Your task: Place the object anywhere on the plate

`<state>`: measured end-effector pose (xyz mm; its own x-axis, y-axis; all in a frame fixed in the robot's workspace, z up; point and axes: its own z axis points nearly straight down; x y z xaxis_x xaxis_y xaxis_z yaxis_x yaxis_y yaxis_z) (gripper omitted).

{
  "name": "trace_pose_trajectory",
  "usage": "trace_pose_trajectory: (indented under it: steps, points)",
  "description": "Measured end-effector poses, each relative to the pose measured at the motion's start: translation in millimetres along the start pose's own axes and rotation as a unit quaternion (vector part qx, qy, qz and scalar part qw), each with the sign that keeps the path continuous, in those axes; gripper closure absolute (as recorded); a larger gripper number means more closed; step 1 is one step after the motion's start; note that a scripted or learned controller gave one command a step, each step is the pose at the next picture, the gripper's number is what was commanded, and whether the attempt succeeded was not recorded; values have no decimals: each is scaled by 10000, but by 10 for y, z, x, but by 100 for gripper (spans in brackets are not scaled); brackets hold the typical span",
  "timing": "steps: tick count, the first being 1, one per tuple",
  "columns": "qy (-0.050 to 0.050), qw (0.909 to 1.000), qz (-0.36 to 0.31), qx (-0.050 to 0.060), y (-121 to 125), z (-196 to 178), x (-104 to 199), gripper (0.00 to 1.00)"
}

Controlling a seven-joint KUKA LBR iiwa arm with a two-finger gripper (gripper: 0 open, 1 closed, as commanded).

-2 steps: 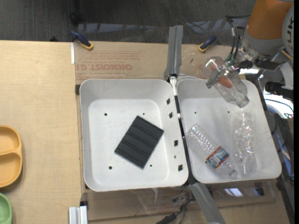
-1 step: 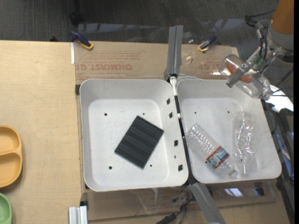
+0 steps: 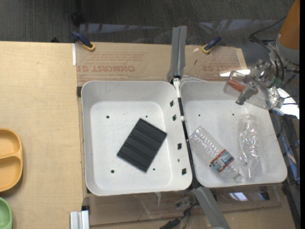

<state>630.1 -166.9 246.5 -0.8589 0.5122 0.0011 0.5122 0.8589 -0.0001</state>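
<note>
Holding a clear plastic bottle with a red cap [image 3: 255, 93] crosswise in the two-finger gripper [image 3: 251, 86], closed around its middle, presumably so neither end droops. Carried high, far right of the flat black ribbed rectangular plate [image 3: 142, 144] and a little beyond it, likely to clear the bin walls between.

Judged as mid-transfer: lifted but not yet over the plate, taken here as the target. Lying flat and askew in the left white bin [image 3: 95, 128], with bare floor on every side.

Right of the plate, resting in the right white bin [image 3: 209, 101]: a crumpled clear bottle with a red-and-blue label [image 3: 215, 154] and, further right, a crushed clear bottle [image 3: 249, 144].
</note>
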Motion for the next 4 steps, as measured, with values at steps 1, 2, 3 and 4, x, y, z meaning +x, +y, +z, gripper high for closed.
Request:
trace_pose_trajectory:
  steps: [1, 2, 3, 4]
  points:
    - [-14, 9988, -483, -2, -572, -206, 67, 100]
    - [-25, 9913, -1318, -7, -356, -360, -458, 100]
    - [-29, 9526, -3043, -7, -455, -759, -301, 100]
    - [-5, 9515, -3077, -10, -34, 40, 198, 100]
